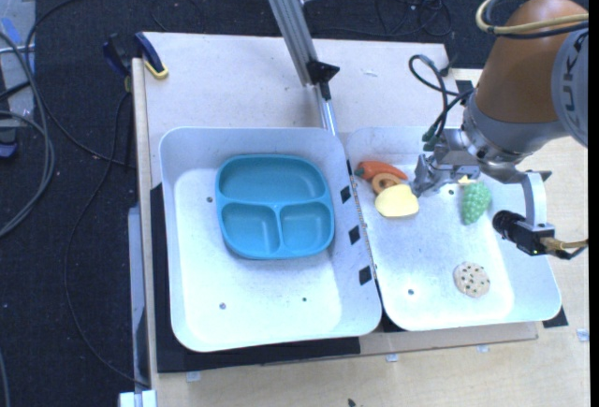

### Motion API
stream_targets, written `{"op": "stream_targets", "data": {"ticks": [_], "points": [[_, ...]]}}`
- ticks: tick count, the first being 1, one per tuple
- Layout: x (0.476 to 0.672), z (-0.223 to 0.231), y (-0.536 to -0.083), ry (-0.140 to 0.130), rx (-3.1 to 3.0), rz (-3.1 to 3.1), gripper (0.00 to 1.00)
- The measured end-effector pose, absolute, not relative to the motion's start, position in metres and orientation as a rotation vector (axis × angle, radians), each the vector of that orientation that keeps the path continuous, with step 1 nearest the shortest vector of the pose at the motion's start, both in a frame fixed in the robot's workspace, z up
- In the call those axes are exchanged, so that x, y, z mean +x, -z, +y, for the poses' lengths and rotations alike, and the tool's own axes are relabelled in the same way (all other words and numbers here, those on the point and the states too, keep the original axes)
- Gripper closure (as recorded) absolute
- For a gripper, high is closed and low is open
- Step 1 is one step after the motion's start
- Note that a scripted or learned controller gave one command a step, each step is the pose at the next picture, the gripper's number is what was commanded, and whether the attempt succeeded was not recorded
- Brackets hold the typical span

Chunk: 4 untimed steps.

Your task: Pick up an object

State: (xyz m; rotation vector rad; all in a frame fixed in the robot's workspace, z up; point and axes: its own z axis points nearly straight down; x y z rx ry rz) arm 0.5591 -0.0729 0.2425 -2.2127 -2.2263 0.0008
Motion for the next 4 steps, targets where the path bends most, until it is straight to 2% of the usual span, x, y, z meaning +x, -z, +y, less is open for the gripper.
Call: {"op": "stream_targets", "data": {"ticks": [3,4], "points": [[0.505,0.078,-0.220,-0.001,-2.212,-2.227,1.00],[0.505,0.076,-0.221,-0.001,-2.220,-2.222,0.00]]}}
